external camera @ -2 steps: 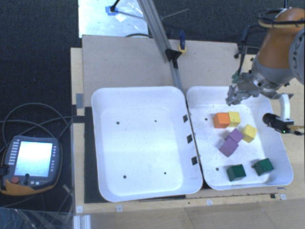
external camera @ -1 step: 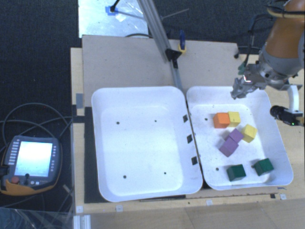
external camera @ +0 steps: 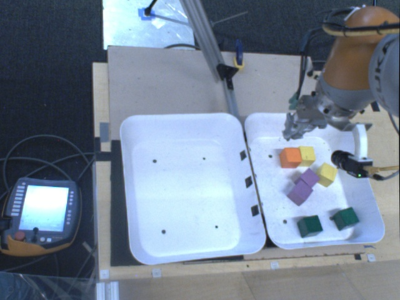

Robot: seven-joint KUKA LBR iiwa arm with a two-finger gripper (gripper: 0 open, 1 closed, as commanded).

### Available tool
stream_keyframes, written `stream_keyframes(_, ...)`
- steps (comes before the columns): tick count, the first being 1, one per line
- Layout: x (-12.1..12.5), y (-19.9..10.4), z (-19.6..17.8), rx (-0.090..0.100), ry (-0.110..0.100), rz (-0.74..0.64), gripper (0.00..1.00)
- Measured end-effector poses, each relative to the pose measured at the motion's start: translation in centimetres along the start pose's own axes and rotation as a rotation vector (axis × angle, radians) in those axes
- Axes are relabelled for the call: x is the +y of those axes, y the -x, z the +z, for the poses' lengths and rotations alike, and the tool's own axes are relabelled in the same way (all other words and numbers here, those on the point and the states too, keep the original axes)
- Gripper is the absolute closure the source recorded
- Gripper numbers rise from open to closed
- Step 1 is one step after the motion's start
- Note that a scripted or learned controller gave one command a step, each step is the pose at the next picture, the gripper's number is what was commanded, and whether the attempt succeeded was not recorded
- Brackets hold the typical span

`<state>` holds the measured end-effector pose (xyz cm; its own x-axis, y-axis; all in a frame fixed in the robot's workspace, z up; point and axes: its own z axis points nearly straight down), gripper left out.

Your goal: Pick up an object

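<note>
Status: pick not yet made, by the look of it. All seven blocks lie on the floor of the right bin [external camera: 262, 130]; none is lifted.

Gripper [external camera: 292, 132]: right of centre in the frame, over the upper left part of the right bin, just above the orange cube in the picture. Nothing shows between its tips; how far it is parted I cannot tell. Height above the bin floor cannot be judged.

Contents of right bin:
- orange cube [external camera: 290, 157], touching the yellow cube [external camera: 307, 155] on its right; the likeliest target, being nearest the gripper. Near-cubic, so no real long axis; faces roughly square to the frame edges.
- second yellow cube [external camera: 327, 174], turned about a quarter-way to the frame.
- two purple cubes [external camera: 302, 186], touching, set in a diagonal row running lower left to upper right.
- green cube [external camera: 309, 225] and second green cube [external camera: 345, 218], lower right of the bin, apart from each other.

Left bin [external camera: 134, 130]: centre of frame.

Remaining, as judged: descend, close on a block, lift.

Table [external camera: 162, 80]: bears both bins.
</note>
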<state>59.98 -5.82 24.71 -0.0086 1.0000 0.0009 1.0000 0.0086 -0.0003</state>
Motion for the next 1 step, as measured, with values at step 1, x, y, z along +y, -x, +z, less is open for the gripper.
stream_keyframes(1,-1.19,-5.48,0.46,0.001,0.0,-0.002,1.0)
